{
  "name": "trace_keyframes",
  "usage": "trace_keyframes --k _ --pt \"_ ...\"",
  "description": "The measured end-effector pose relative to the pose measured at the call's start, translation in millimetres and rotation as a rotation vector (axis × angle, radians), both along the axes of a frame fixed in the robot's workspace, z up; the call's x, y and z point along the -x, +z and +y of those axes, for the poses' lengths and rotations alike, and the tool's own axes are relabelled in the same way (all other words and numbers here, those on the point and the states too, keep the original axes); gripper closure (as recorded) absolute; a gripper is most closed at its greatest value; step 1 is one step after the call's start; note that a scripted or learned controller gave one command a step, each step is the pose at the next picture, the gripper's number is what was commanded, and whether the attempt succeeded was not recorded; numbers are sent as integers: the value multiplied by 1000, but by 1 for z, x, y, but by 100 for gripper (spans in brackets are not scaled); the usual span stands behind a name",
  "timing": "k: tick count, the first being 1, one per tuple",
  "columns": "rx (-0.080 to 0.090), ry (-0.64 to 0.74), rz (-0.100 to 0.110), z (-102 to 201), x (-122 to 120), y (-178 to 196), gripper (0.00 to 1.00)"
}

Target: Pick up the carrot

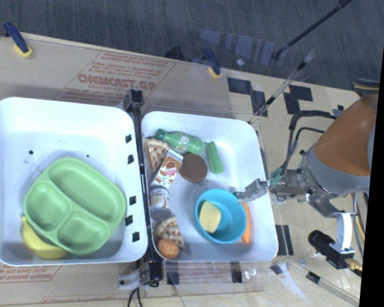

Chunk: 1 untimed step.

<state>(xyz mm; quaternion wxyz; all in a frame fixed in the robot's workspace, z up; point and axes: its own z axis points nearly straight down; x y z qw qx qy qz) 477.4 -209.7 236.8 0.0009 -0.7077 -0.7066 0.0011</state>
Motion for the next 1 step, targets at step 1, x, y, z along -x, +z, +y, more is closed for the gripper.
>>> trace_keyframes --k 1 --pt "3 104 -2 0 -1 24 0"
